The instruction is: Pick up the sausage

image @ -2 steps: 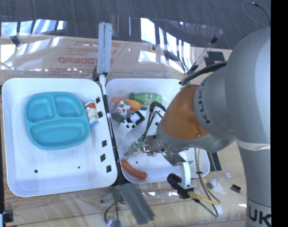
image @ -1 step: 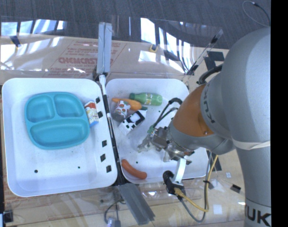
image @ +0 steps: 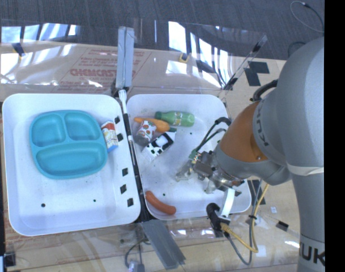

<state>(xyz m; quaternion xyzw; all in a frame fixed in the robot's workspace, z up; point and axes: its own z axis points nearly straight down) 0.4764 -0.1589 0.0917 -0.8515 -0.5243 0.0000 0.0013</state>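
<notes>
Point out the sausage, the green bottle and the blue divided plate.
sausage [image: 160, 203]: camera view, middle of its length.
green bottle [image: 175, 118]: camera view, its body.
blue divided plate [image: 68, 165]: camera view, its largest compartment.

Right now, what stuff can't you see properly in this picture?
- Gripper: small and blurry in the camera view, so open or shut is unclear.
- Small carton beside the blue tray: its label is too small to read.
- Black-and-white item and the packet next to it: piled together, blurred, hard to identify.
- Arm: covers the right bin's right side.
- Sausage: clearly visible.
</notes>
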